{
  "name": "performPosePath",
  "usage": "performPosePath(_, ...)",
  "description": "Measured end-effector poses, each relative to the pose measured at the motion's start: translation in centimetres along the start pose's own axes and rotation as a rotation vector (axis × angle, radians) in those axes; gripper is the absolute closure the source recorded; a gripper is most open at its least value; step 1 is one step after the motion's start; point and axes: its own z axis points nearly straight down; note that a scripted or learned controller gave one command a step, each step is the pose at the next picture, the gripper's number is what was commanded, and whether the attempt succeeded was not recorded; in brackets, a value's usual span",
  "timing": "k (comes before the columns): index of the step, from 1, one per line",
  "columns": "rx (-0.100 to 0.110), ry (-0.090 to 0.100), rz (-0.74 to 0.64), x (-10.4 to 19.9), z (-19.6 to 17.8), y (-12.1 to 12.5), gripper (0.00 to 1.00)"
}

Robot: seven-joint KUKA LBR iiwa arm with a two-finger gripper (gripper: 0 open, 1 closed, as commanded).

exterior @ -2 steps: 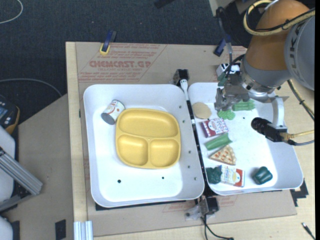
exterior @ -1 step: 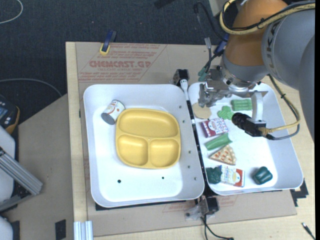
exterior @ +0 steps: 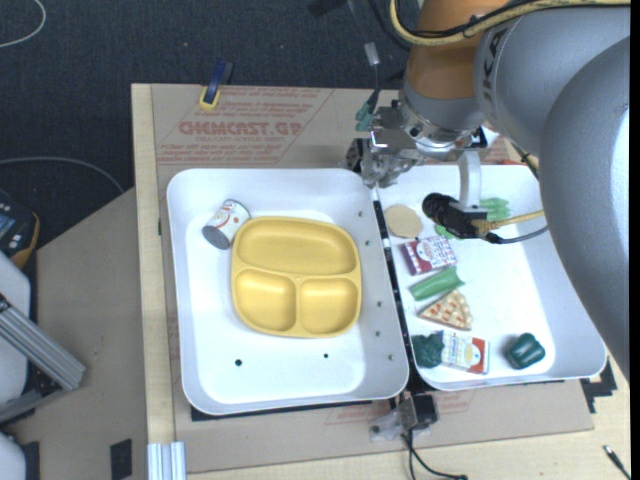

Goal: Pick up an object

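Hovering over the far end of the wall between the bins, the tool [exterior: 385, 163] grasps nothing visible; whether it is released or clenched, I cannot tell. Candidate objects lie in the right bin [exterior: 560, 298]; the tan disc [exterior: 404, 220] lies nearest, so centring above it before descending seems wise.

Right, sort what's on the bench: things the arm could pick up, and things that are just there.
For picking:
yellow divided plate
small can
tan disc
red packet
green pod
pizza slice
green pepper
tool, above the bins' far edge

Just there:
left bin
right bin
cardboard sheet
blue and yellow clip
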Motion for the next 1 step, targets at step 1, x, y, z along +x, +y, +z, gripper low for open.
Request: performPosePath(1, 0.008, -0.002, 0.005, -0.03, -0.55, -1.81, 1.00)
